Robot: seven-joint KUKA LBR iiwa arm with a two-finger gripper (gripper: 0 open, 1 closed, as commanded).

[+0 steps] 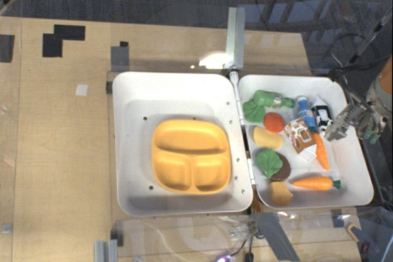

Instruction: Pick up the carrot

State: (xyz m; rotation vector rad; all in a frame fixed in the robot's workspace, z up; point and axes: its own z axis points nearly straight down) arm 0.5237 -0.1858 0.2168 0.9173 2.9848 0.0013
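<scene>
Carrot lay flat near the front of the right bin, its green tip pointing right. A second, smaller carrot lay just behind it, beside a small carton. The gripper hovered over the bin's right side, above the smaller carrot; whether it was open or closed could not be told. A yellow tray sat in the left bin.
</scene>
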